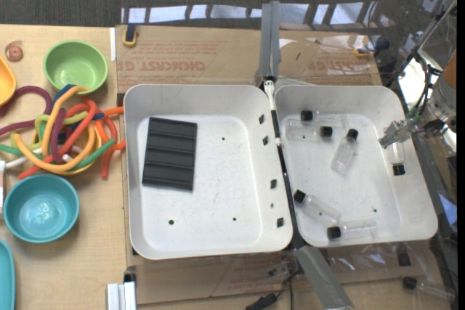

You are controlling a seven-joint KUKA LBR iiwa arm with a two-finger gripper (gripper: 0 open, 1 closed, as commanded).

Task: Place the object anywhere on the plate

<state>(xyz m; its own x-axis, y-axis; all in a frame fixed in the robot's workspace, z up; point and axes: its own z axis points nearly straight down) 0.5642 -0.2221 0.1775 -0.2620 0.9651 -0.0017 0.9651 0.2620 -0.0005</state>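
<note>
While the gripper (398, 131) hangs over the far right corner of the right bin (363, 94), its outline is blurred against the clutter at the bench edge. I cannot tell whether it is spread or closed, and nothing can be seen caught in it.

The things to be moved are small clear vials with black caps, all lying loose in that right bin. One vial (397, 158) lies just beside the gripper on its near side. A second vial (341, 155) lies tilted near the middle of the bin. Two more (317, 206) lie toward the near edge.

The plate (169, 154) is the dark ridged slab lying flat in the left bin (211, 243), toward its left side and well apart from every vial.

As I judge it, the step in hand is the pick, and nothing is on the plate yet. The vial next to the gripper looks the easiest target. Doing it well would mean coming straight down across the tube's short width and closing on its body rather than its cap. The round, clear glass will probably roll or slip. The lift should clear the walls between the bins before the carry left, with a low release so the vial settles in the ridges.
</note>
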